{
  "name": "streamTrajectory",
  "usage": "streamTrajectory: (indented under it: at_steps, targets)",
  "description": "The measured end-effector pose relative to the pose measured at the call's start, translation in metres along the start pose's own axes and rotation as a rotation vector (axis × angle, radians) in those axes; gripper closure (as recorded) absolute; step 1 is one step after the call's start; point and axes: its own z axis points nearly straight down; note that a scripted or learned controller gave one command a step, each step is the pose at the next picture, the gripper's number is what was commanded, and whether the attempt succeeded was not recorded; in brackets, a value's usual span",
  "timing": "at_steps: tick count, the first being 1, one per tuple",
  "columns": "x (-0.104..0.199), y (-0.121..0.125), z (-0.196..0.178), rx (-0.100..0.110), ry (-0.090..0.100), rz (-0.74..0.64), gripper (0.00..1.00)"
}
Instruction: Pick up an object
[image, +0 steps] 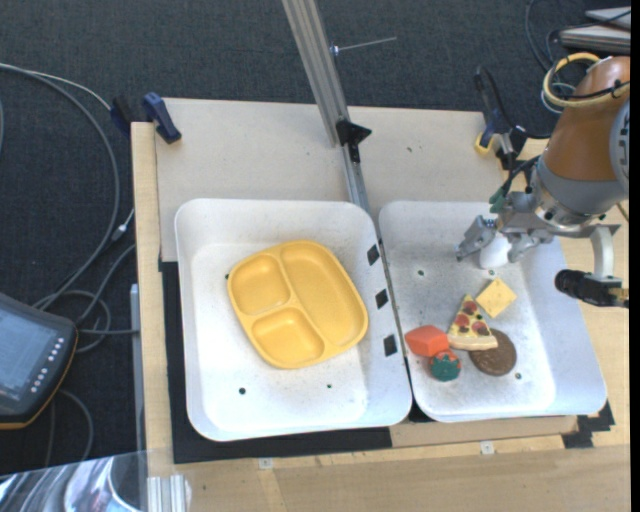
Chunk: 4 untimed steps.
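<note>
Tool (490, 250) hangs over the far half of the right bin (570, 375), pale grey and partly blurred against the white floor of the bin; whether it is wide or narrow cannot be told, and nothing can be made out between its tips. Above it the grey wrist rises into the orange band (585, 140), and the arm is cut off by the right edge of the view. A coiled yellow cable loops at the top of the arm, and a black part juts out beside the bin's right rim, its shape hard to read.

Near the front edge of the right bin lies a cluster of toy food: a yellow cheese block (496, 297) nearest the tool but apart from it, a pizza slice (470, 327) just in front of it and resting partly on a brown cookie (495, 355), a red-orange piece (427, 341) near the bin's left rim, and a small green and red piece (445, 366) touching it on the front side.

In the left bin (200, 225) a yellow divided plate (295, 302) sits around the middle, turned at an angle.

No writing or labels can be read anywhere on the table (250, 140).
</note>
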Motion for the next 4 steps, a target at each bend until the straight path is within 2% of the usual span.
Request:
streamTrajectory:
  at_steps: [1,2,3,4]
  targets:
    - [-0.007,-0.005,0.060,0.000,0.000,0.002,0.00]
    - [-0.006,0.002,0.077,-0.024,-0.004,-0.002,0.00]
    - [-0.006,-0.003,0.072,-0.011,-0.002,0.000,1.00]
    - [-0.010,-0.008,0.010,-0.015,-0.004,0.002,1.00]
